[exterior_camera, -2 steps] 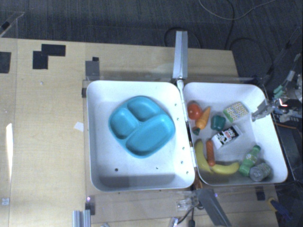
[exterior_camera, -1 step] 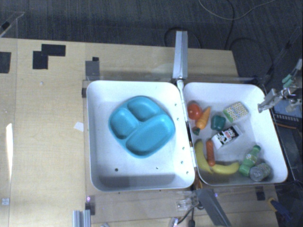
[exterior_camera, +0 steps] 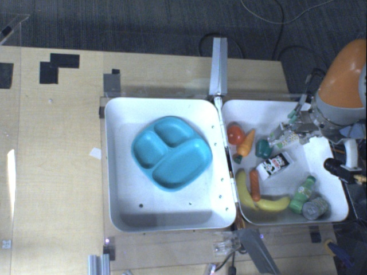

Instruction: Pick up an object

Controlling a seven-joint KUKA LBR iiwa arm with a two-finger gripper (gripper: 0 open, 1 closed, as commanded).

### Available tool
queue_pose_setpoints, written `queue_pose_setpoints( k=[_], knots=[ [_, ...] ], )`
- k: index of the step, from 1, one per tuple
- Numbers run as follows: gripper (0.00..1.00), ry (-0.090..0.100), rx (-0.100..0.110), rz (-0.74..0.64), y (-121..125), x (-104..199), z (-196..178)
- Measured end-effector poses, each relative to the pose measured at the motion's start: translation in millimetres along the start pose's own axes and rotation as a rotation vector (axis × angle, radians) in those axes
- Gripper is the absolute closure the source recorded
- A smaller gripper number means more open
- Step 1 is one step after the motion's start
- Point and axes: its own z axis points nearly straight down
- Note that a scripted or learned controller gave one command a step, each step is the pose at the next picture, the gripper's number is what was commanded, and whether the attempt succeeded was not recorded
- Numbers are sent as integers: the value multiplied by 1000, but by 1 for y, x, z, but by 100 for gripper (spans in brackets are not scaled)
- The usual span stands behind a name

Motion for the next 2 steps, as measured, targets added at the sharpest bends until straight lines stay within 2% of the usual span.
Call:
queue_pose_setpoints(
  k=[1, 2],
  knots=[
    [0, -1, -4, -25, 20, 36, 80],
    [0, -2, -2, -73, 70, -20, 89]
  ],
)
